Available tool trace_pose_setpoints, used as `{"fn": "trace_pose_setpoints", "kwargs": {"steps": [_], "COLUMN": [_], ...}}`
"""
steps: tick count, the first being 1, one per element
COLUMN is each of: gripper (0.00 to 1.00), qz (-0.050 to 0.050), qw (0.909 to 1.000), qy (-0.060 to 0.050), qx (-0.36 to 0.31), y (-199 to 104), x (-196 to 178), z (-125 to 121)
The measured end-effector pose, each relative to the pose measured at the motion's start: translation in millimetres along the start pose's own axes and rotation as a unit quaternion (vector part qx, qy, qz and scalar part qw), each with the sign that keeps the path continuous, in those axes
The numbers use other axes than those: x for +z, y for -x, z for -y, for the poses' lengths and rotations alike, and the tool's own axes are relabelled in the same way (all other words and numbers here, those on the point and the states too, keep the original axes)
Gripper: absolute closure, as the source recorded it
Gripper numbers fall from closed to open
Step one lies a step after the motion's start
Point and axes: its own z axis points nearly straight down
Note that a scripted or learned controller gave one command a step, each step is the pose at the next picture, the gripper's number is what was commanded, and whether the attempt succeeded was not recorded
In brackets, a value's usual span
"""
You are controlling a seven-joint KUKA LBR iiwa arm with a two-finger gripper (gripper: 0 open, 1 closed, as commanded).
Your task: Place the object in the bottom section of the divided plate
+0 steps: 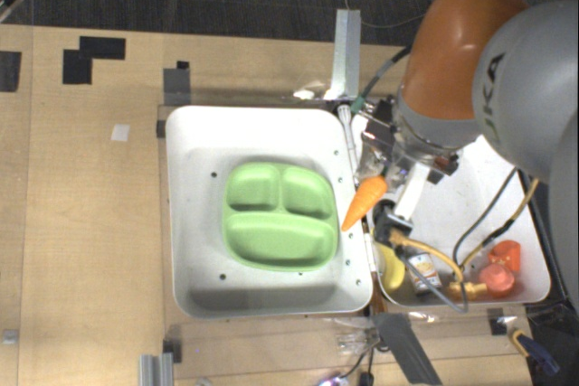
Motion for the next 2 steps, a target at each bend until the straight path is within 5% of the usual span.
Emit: {"fn": "trace_pose_setpoints", "kwargs": {"steps": [1,2], "gripper": [1.00,0.00], "qz": [0.001,0.001], "qw": [1.0000,1.0000], "qy": [-0.001,-0.001], "qx": [-0.009,-0.009], "y": [-3.3,-3.2], "x": [60.7,60.5], "z": [25.2,25.1]}}
